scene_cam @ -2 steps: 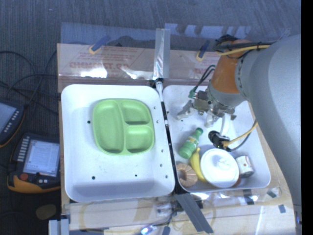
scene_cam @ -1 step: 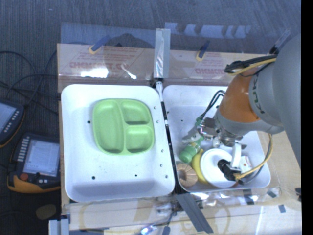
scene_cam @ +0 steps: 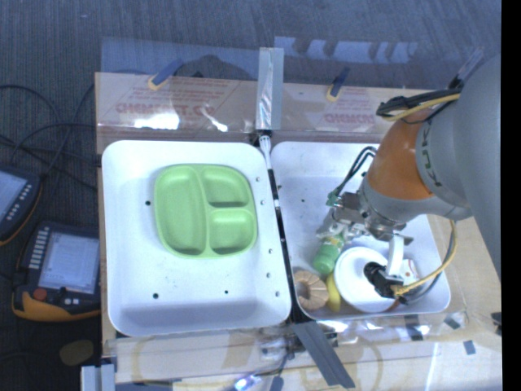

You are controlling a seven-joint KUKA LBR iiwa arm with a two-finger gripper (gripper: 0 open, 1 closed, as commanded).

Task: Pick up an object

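My gripper (scene_cam: pixel 343 225) hangs low in the right bin (scene_cam: pixel 305 169), at the end of the grey arm with the orange band (scene_cam: pixel 399 169). Just below it lies a small green bottle-like object (scene_cam: pixel 326 260), touching or nearly touching the gripper's tip. A brown ring-shaped piece (scene_cam: pixel 309 287) sits at the bin's front edge with a yellow object (scene_cam: pixel 333 296) beside it. A white round object (scene_cam: pixel 358 279) lies to the right of these, partly under the wrist's cables. Nothing shows between the gripper's tips.
The left bin (scene_cam: pixel 130 283) holds a green divided plate (scene_cam: pixel 205 208). The raised rim between the two bins (scene_cam: pixel 277 218) runs close to the left of the gripper. Yellow and black cables (scene_cam: pixel 419 282) loop off the wrist over the right bin's front corner.
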